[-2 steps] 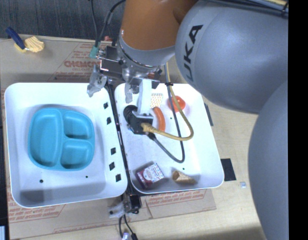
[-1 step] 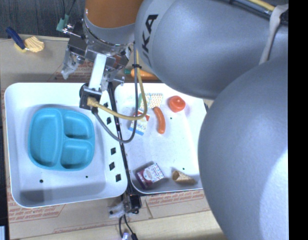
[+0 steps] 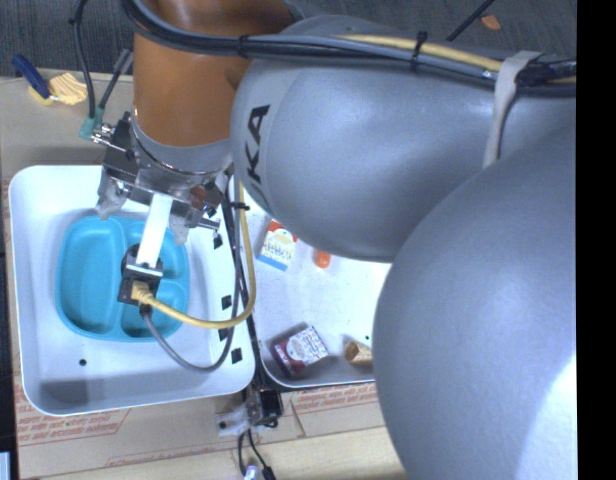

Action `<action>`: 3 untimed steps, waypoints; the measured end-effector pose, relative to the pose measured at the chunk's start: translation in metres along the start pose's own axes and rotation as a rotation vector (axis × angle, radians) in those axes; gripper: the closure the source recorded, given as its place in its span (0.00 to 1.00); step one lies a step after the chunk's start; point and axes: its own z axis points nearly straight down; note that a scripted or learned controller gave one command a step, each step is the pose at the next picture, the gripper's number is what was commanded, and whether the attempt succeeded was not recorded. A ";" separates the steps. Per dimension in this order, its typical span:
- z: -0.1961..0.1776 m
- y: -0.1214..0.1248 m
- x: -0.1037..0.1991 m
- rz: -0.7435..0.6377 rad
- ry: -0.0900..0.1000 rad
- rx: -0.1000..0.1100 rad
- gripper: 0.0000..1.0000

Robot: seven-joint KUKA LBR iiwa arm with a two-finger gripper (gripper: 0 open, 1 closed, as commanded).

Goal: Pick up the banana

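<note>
- The two-finger gripper [image 3: 153, 196] hangs under the arm's orange band, directly above the blue moulded plastic dish [image 3: 88, 280], near the dish's right-hand hollow. From this slant I cannot tell whether it is spread or pressed together, and nothing can be seen held in it.
- The dish lies in the left shallow white bin [image 3: 28, 268] and looks bare inside.
- I cannot tell for certain where the banana is. Well right of the dish, in the right shallow white bin [image 3: 323, 298], a small tan stub [image 3: 358, 350] pokes out from under the arm's grey bulk. It may be one end of the fruit, but too little of it is exposed to say.
- Also right of the dish are a small white-and-blue packet [image 3: 277, 248], a tiny orange scrap [image 3: 322, 260] just past it, and a dark red wrapped packet [image 3: 298, 351] close to the tan stub.
- Risks, as a judgement:
  - A descent from here would meet the dish rather than any fruit, so the gripper could clamp the dish's rim or come up with nothing.
  - If the target lies in the other bin, the gripper must cross the shared bin wall, and a low crossing could clip it.
  - The dark red packet sits close enough to the stub to be nudged or grabbed by mistake.
</note>
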 end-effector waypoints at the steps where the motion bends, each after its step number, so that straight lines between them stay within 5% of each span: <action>1: -0.041 0.083 0.023 0.100 0.002 -0.003 0.00; 2: -0.050 0.081 0.024 0.089 0.000 0.000 1.00; 3: -0.060 0.080 0.025 0.080 -0.003 0.003 1.00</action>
